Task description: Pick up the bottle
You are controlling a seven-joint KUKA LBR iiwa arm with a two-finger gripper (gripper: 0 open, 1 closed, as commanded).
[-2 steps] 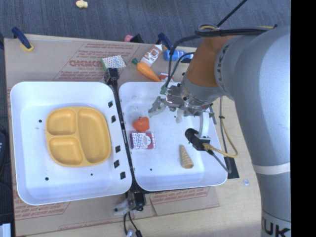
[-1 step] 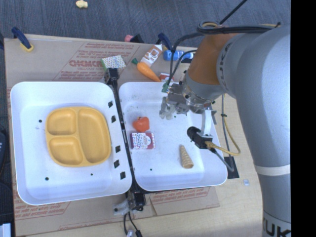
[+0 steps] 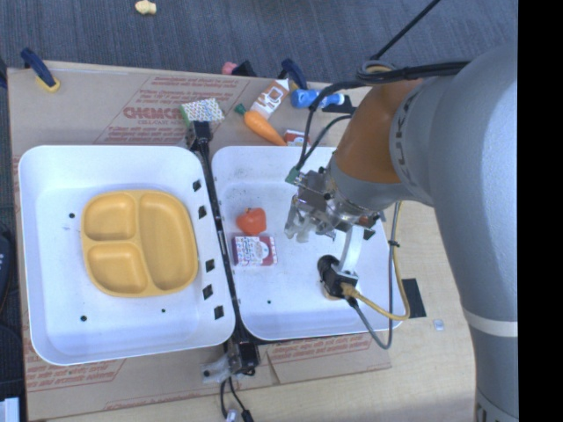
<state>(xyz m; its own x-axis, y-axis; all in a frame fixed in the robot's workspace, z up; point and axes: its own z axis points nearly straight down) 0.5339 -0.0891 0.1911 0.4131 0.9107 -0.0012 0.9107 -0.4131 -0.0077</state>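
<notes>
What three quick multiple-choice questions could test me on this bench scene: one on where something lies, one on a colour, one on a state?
1. Where does the yellow divided plate lie?
A. in the left bin
B. in the right bin
C. on the floor

2. What colour is the tomato-like toy in the right bin?
A. blue
B. red
C. white

3. Where is the gripper?
A. over the yellow plate
B. outside both bins
C. over the right bin, beside the small red-and-white packet

Answers: 1 A, the plate fills the middle of the left bin. 2 B, it is red with a green top. 3 C, it hangs above the right bin's floor.
</notes>
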